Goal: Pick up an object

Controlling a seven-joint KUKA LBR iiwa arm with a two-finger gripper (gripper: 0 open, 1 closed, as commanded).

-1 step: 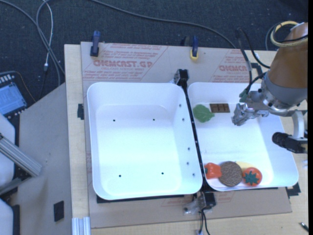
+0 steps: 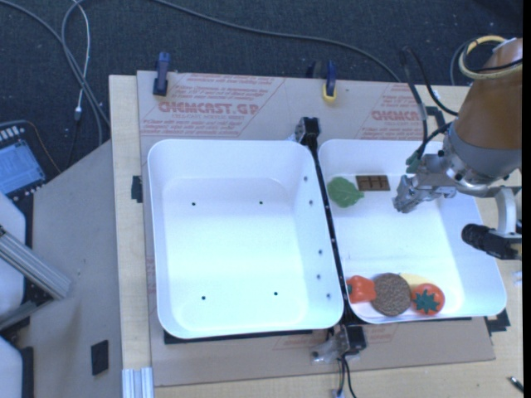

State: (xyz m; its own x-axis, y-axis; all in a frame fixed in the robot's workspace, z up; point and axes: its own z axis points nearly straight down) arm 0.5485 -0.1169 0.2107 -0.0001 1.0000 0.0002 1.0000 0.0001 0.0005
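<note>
Gripper (image 2: pixel 406 202) hangs over right bin (image 2: pixel 477 293), just right of chocolate bar (image 2: pixel 372 183) and green leaf (image 2: pixel 343 191). Cannot tell finger state from here

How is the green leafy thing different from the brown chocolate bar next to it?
The green leaf is rounded and bumpy, while the chocolate bar is a flat brown rectangle split into squares. The leaf lies closer to the divider between the bins; the chocolate bar lies nearer the gripper. Both rest loose on the floor of the right bin, near its far wall.
</note>
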